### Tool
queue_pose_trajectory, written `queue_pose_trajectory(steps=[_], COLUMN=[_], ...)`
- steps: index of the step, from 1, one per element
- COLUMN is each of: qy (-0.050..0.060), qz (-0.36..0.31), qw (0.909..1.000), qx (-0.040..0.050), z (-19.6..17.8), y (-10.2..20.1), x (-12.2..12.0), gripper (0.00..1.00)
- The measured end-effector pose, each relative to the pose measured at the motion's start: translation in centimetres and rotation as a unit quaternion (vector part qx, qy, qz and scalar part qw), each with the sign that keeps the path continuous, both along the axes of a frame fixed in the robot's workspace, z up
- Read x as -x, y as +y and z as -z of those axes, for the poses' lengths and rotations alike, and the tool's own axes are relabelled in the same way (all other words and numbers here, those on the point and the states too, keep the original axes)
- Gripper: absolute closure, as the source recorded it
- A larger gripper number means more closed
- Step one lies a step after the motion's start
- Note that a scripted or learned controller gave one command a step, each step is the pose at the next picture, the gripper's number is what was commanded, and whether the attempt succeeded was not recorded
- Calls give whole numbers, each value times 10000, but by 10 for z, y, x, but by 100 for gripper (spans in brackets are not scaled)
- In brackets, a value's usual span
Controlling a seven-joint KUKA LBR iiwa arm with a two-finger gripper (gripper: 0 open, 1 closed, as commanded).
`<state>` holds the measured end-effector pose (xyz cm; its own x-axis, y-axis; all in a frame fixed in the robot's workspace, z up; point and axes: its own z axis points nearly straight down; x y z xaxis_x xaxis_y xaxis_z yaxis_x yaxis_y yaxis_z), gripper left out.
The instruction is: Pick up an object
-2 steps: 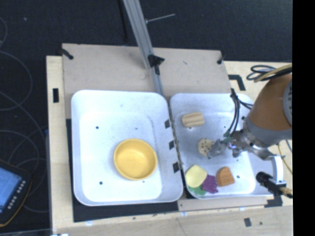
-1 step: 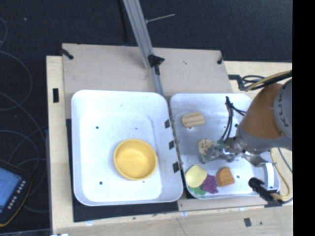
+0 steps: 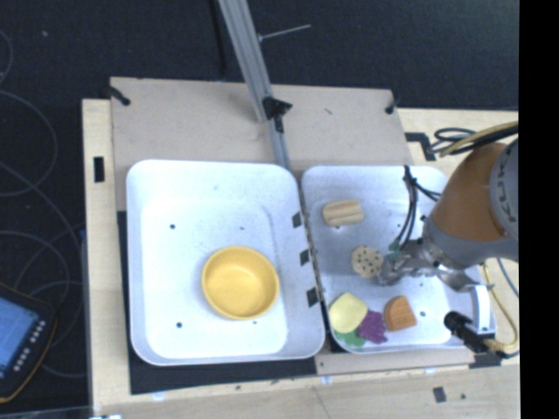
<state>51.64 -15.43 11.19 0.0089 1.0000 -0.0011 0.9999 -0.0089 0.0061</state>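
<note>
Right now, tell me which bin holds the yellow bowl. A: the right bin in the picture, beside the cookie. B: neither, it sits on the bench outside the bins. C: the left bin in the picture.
C: the yellow bowl sits alone on the floor of the left bin, while the cookie lies in the right bin.

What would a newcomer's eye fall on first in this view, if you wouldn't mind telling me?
Probably the yellow bowl, alone in the left bin. Next, the orange-banded arm over the right bin, its gripper beside a speckled cookie, with a cluster of small colourful toys along that bin's near edge.
</note>
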Motion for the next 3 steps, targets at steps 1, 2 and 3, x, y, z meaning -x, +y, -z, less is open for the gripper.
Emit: queue_pose_trajectory(steps=[1, 2, 3], qy=[-2, -13, 7], qz=[-47, -65, -73], qw=[10000, 10000, 10000], qx=[3, 6, -1], z=[-43, -104, -120], y=[0, 3, 3], x=[-1, 3, 2], gripper=[100, 100, 100])
